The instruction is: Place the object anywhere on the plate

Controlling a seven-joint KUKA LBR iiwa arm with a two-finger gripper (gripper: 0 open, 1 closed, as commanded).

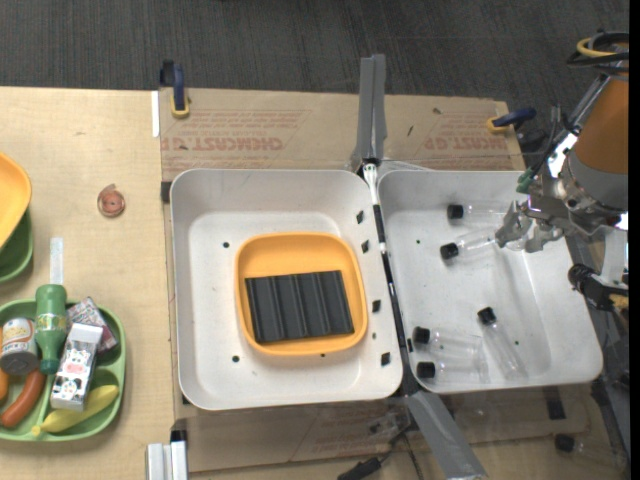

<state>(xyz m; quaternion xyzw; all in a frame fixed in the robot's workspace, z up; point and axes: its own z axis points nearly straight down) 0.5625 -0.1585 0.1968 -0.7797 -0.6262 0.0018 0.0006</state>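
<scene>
An orange plate (pixel 298 245) lies in the middle of the left bin (pixel 200 268). A dark grey ribbed block (pixel 300 305) rests flat on it. The right bin (pixel 560 358) holds several clear vials with black caps, among them one at the back (pixel 458 211), one at mid-height (pixel 468 246) and two near the front (pixel 445 342) (pixel 450 370). My gripper (pixel 522 230) hangs over the right bin's back right part, just right of the clear end of the mid-height vial. Whether it touches that vial is unclear.
Another capped vial (pixel 494 330) lies right of centre in the right bin. A metal divider (pixel 372 118) runs between the bins. Left of the bins stand a green tray of toy food (pixel 60 368), an orange dish (pixel 10 203) and a small pink piece (pixel 111 201).
</scene>
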